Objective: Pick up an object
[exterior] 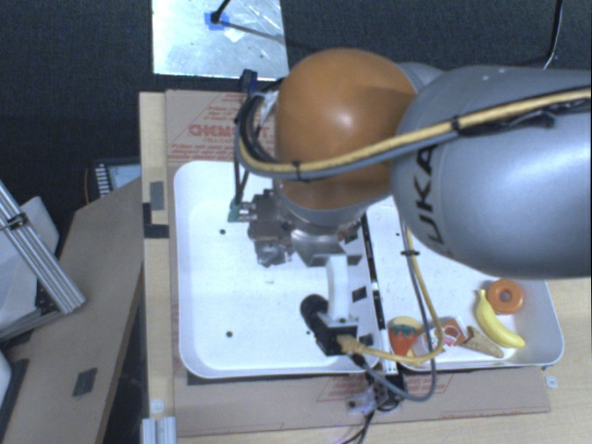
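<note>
Dark cloth is seen behind the counter (155, 285), on which two white bins are set side by side over cardboard. The left bin (208, 276) is spanned by the arm (499, 165), which is extended in from the right, so that the wrist is hung above the bin's middle and the tool (268, 239) is pointed down toward its floor. Whether the tool is wide or narrow cannot be told, since it is masked from above by the orange band (342, 118). The floor beneath it is marked by a few dark specks. Things fit to be picked are gathered in the near corner of the right bin (544, 322): a banana (496, 320) is laid just beside an orange ring (505, 296), and a tan wedge (483, 343) and a small orange-red item (405, 334) are set close along the near wall. They are probably lodged there because they are stopped by the shallow rim. A grasp is judged not yet begun, and a move across to that corner would be called for. Crowding against the wall is judged the chief risk.
</note>
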You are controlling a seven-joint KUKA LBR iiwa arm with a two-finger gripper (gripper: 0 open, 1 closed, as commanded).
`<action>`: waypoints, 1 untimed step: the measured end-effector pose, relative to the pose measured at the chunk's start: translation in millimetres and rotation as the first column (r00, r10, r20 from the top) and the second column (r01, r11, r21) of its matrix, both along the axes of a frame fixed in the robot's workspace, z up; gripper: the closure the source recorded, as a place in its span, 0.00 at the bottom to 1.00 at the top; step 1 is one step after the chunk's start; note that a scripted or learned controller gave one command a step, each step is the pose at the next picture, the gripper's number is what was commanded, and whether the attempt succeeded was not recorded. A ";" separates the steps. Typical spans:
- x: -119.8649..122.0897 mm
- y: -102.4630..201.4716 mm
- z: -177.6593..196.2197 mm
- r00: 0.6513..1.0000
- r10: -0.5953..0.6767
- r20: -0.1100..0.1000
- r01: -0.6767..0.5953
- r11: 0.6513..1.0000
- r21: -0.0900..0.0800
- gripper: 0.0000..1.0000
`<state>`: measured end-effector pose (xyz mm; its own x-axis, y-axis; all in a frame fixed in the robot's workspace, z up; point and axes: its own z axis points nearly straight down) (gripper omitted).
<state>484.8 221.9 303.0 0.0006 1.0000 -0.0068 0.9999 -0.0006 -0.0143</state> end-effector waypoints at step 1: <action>2.3 -80.4 -16.2 1.000 -0.006 0.012 0.006 1.000 0.004 1.00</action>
<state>487.1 141.5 286.8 0.0068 1.0000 -0.0024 1.0000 -0.0068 -0.0018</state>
